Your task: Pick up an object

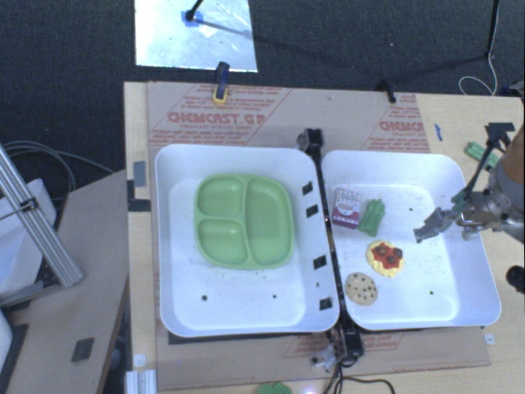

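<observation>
Objects we could pick sit in the right bin [472,298], clustered toward its left wall. Left to right:

- Left bin [176,302]: green divided plate [244,221], roughly centred. Wide and flat, poor target for two fingers; skip.
- Right bin, upper left: small pink-and-white box [347,207], green toy [373,217] just beside it on the right, possibly touching.
- Below those, mid-bin: red-and-yellow pizza-like piece [386,258]. Near the front edge: cookie [361,288], apart from the rest.
- Gripper [428,230]: over the right half of the right bin, tip pointing left, nothing in it. Can't tell how wide the fingers stand from this angle.

Our take: the green toy is the best bet. It looks tall enough to get fingers around. Pizza piece and cookie look flat, so fingers would likely scrape the floor. We'd close across the toy's narrow width, keeping the left finger off the box, and come straight down. The gap there is tight, so we may nudge the box.
</observation>
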`<act>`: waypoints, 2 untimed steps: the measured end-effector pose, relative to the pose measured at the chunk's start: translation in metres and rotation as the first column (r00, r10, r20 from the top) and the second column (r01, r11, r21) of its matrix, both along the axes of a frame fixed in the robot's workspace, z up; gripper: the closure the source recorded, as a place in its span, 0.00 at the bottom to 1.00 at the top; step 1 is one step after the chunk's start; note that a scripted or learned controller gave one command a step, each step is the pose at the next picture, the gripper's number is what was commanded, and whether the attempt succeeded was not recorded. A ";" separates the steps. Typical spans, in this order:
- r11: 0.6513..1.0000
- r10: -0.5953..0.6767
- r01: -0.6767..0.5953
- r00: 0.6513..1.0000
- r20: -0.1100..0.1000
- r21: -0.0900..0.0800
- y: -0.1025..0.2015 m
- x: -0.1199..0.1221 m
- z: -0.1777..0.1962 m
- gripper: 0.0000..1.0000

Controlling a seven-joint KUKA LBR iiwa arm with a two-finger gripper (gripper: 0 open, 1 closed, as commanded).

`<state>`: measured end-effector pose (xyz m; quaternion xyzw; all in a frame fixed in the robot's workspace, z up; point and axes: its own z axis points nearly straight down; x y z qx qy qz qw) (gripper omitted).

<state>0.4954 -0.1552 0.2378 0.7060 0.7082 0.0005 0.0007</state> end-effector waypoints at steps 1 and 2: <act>1.000 -0.005 0.005 1.000 -0.004 0.000 -0.026 -0.010 -0.045 0.00; 1.000 -0.001 0.001 1.000 0.015 -0.008 -0.054 -0.007 0.094 0.00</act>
